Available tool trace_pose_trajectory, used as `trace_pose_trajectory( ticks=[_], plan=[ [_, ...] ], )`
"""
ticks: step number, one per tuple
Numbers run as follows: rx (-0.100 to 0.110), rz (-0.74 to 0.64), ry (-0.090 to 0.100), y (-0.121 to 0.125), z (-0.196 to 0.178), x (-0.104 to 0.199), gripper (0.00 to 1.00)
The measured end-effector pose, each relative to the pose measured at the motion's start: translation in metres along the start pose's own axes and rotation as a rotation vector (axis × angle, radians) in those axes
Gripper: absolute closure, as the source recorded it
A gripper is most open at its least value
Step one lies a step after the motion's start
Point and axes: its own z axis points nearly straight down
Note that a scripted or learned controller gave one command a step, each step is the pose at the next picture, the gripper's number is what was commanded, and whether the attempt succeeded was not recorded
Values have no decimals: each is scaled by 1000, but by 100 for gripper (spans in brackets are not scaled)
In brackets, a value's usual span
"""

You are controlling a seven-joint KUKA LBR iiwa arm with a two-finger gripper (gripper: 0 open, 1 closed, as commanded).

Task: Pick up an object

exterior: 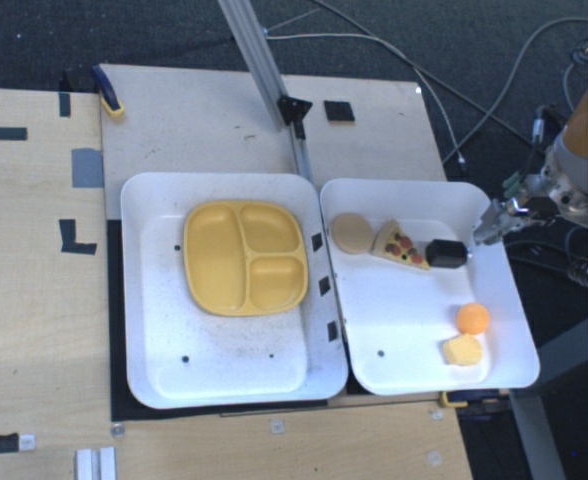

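Gripper [496, 220] hangs over the right rim of the right white bin [414, 373]; whether it is released or clenched I cannot tell. Inside lie a round tan cookie [352, 233], pizza slice [401, 245], black block [447, 254], orange ball [473, 318] and yellow chunk [463, 350]. The left white bin [154, 368] holds a yellow divided plate [245, 257].

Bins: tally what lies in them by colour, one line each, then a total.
Yellow: 2, the divided plate in the left bin and a yellow block in the right bin
Orange: 1, ball
Tan: 1, round piece
Black: 1, small object
Multicoloured: 1, pizza slice
Total: 6
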Motion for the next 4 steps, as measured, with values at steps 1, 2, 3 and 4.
trace_pose_trajectory(
  ticks=[1,2,3,4],
  plan=[
    [3,-4,2,7,-7,56,100],
    [6,-3,2,8,8,107,100],
    [5,-5,2,18,2,160,100],
    [6,-5,2,30,14,213,100]
  ],
)
